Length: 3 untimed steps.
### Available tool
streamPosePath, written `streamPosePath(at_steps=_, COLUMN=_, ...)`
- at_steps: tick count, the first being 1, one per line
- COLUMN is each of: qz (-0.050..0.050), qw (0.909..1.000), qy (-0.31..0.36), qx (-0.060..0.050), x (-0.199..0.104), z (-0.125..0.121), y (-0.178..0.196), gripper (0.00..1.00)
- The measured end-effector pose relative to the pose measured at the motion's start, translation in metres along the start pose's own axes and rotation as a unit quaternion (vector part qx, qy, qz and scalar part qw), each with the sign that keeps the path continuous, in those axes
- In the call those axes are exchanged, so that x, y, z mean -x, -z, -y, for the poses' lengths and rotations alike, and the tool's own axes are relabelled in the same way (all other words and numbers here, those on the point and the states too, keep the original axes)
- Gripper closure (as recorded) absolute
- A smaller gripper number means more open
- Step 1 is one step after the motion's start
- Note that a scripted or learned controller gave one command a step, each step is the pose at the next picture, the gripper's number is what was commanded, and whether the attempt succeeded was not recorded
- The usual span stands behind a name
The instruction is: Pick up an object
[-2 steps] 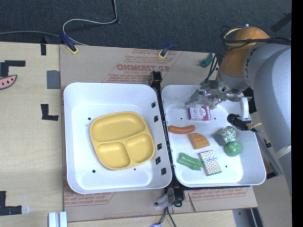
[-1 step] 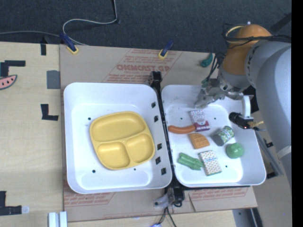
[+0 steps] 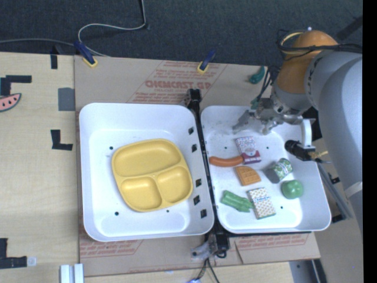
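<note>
Slim orange hot dog (image 3: 225, 161)

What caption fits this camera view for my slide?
Robot hand above the right bin of small food items; yellow divided plate in the left bin.

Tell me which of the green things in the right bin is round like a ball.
The green ball by the right bin's right wall. The green bean pod is long and flat, and the small can is grey-green and cylindrical.
</note>
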State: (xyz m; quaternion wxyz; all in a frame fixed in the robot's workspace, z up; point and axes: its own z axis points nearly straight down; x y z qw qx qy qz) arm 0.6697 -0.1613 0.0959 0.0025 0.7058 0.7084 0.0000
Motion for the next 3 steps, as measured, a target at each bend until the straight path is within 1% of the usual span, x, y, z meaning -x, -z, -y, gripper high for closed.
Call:
streamPosePath(at_steps=1, qz=-0.001, qw=1.0000, qy=-0.001, qx=-0.001, x=-0.044, z=0.054, y=-0.009, gripper=0.00)
streamPosePath(at_steps=2, qz=-0.001, qw=1.0000, qy=-0.001, qx=0.000, x=-0.043, z=0.054, y=0.000, gripper=1.00)
streamPosePath(at_steps=3, qz=-0.002, qw=1.0000, qy=-0.001, qx=-0.002, x=-0.093, z=0.115, y=0.120, gripper=1.00)
